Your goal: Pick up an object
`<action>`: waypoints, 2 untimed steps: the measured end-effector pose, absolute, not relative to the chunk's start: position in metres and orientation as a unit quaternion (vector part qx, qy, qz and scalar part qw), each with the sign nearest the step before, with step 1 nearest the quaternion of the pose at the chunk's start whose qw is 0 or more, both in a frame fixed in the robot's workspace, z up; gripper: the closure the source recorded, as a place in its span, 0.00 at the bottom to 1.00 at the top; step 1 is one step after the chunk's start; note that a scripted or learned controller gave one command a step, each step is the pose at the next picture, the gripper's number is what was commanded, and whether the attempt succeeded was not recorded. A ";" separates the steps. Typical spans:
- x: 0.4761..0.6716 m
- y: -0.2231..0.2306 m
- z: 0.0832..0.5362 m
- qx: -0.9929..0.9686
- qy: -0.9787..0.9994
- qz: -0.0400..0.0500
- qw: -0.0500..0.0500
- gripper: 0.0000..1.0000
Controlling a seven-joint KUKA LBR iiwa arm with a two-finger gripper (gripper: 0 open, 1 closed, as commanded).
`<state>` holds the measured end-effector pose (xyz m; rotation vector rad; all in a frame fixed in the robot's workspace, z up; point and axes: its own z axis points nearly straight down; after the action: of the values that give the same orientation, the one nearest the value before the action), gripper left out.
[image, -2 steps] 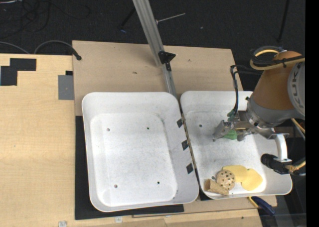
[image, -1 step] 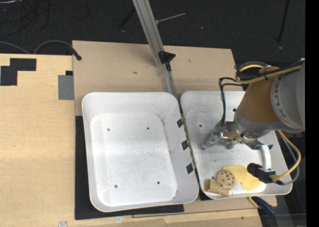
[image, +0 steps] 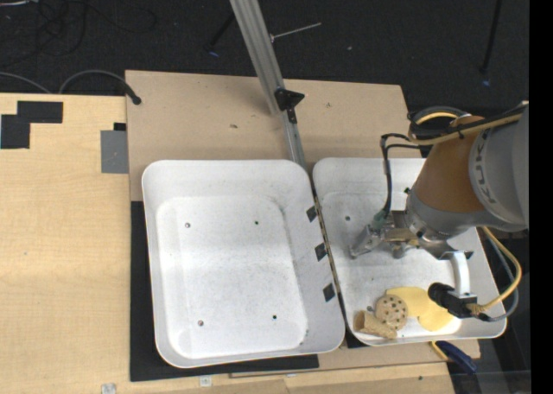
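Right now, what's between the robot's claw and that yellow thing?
In the camera view, bare white bin floor separates the gripper from the yellow object.

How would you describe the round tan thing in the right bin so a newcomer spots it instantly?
Find the right white bin, the one the grey-and-orange arm reaches over, and look along its near edge. The round tan disc lies there, left of a pale yellow flat piece and touching it. Dark dots across its face set it apart from the plain yellow piece.
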<state>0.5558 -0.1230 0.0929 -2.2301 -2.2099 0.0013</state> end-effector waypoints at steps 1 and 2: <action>0.555 -0.124 0.103 -0.713 -0.702 0.000 0.002 1.00; 0.554 -0.129 0.165 -0.711 -0.703 -0.001 -0.001 1.00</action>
<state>0.5541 -0.1289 0.1651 -2.2344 -2.2118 -0.0026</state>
